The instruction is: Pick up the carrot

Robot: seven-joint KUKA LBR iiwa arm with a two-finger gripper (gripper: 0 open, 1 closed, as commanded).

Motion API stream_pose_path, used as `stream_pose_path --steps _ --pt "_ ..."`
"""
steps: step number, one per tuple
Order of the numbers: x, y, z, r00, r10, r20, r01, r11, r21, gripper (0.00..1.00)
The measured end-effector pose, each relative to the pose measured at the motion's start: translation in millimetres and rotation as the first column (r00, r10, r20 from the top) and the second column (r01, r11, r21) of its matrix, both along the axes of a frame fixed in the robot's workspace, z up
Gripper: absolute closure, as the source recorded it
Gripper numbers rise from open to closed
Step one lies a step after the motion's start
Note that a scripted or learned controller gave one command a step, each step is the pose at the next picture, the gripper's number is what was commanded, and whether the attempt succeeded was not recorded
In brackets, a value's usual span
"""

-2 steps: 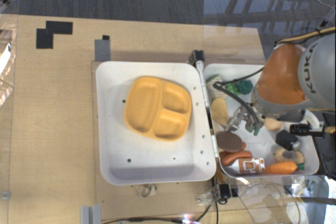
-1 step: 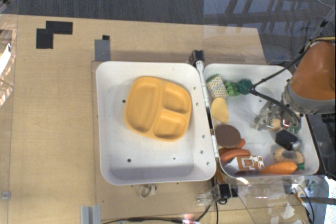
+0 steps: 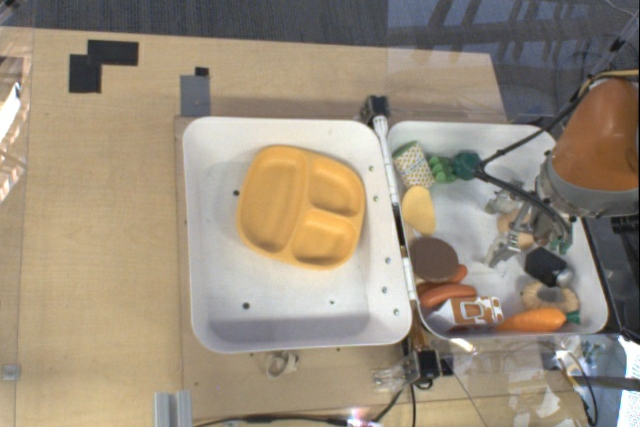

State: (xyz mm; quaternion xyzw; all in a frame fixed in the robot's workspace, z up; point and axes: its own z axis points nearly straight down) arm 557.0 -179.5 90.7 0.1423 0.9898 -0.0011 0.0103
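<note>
— Where is the carrot lying?

— It is lying in the lower right corner of the right bin, stretched almost level along the bin's lower wall, at the lower right of the frame. A small brown-and-white carton is sitting just to its left, and a beige lumpy toy is resting just above it.

— And what is the gripper doing?

— It is hanging over the right half of that same bin, higher in the frame than the carrot and apart from it. The orange band of the arm is showing at the right edge.

— Is it holding anything?

— I am not seeing the carrot in it. Whether it is wide or narrow, I cannot tell; the metal parts are blurring together there.

— What else is sitting in that bin?

— A brown disc is lying left of the gripper, with a red-orange sausage just below it. A pale yellow piece is lying above the disc, and a green toy is sitting near the upper wall.

— And the other bin?

— The left bin is bearing a yellow divided plate, sitting near its middle, well apart from the carrot.
</note>
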Motion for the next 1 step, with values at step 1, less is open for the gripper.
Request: stream_pose_path --steps 1 --pt "72.0 -25.3 -2.0 0.983 -0.185 -0.006 0.185 0.983 0.005 0.00"
